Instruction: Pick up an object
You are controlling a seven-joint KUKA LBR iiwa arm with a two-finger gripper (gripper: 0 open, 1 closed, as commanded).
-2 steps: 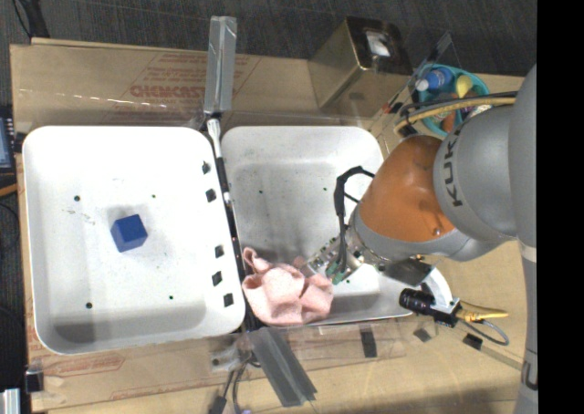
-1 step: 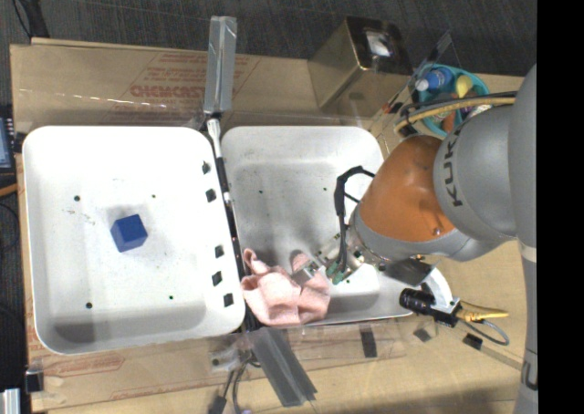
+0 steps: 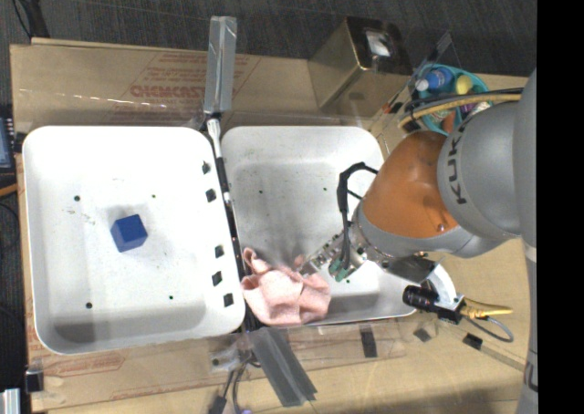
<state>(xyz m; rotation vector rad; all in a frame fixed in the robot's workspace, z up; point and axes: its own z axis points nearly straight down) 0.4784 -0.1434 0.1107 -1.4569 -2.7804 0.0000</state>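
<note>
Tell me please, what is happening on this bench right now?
A grey and orange robot arm reaches in from the right over the right bin. Its gripper is low, near the bin's front edge, beside a crumpled pink cloth that hangs partly over the rim. Whether it holds the cloth is unclear. A blue cube lies alone in the left bin.

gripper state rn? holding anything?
Gripper: cannot be told. It sits low in the right bin, just right of the pink cloth; nothing visibly held.
</note>
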